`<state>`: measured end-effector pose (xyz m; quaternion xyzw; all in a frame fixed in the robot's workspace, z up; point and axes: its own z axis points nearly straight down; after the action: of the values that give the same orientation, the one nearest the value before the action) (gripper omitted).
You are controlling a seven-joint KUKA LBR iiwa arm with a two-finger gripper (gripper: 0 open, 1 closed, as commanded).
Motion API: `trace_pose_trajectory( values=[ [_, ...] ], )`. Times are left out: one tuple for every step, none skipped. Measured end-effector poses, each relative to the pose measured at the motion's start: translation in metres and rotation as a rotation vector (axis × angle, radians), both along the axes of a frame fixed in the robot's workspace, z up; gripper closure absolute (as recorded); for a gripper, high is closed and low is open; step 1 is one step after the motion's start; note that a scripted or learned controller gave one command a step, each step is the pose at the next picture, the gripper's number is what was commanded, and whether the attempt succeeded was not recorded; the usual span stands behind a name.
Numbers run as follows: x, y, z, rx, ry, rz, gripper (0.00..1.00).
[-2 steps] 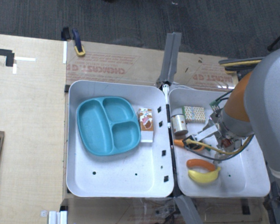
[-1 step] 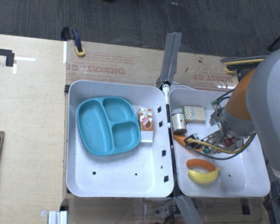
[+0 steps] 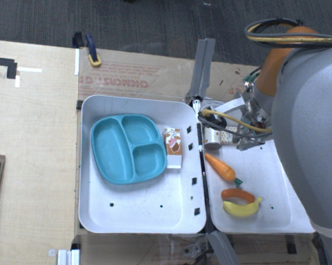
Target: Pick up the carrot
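The orange carrot lies at a slant in the right bin, near its left wall, with its green stub end pointing to the lower right. My gripper hangs over the back of the right bin, above and slightly right of the carrot and apart from it. The arm's grey body and the yellow cable cover much of the gripper.
A small grey can stands just behind the carrot, below the gripper. A yellow banana and a red-orange piece lie in front of the carrot. The left bin holds a blue divided plate and a small box.
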<state>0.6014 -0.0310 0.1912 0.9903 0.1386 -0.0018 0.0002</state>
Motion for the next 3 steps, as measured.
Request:
trace_pose_trajectory(
  values=[
    [-0.001, -0.028, 0.006, 0.0, 0.002, 0.066, 1.0],
    [0.0, -0.027, 0.006, 0.0, 0.003, 0.067, 0.0],
    [-0.016, -0.063, -0.101, 0.002, 0.001, 0.14, 0.0]
  ],
)
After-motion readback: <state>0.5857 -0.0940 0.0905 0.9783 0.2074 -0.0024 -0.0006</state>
